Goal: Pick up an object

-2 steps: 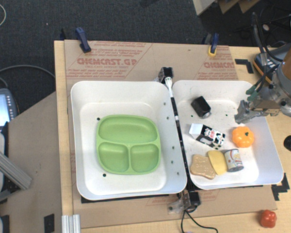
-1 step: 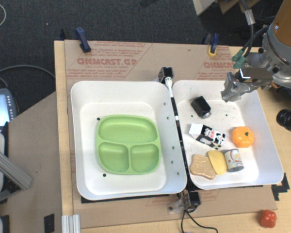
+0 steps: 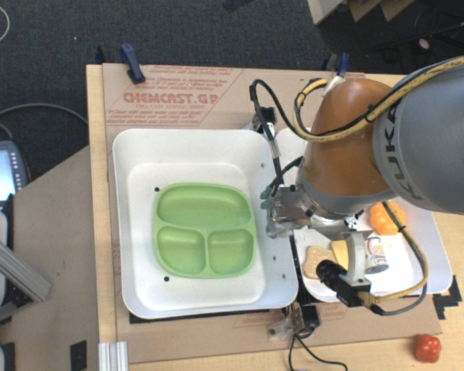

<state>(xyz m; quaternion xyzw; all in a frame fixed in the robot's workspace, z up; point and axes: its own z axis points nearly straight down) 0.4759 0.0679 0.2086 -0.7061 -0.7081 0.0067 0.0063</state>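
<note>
The reach is judged under way, the arm (image 3: pixel 356 145) being held over the right bin (image 3: pixel 437 265) at the frame's lower right, where an orange (image 3: pixel 387 219), a small bottle (image 3: pixel 375 253) and pale pieces (image 3: pixel 325 257) are seen; the tool's state cannot be told, so a descent onto one item is called for.

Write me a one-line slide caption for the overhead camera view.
KUKA arm reaches over the right bin of small objects; a green divided plate sits in the left bin.
</note>
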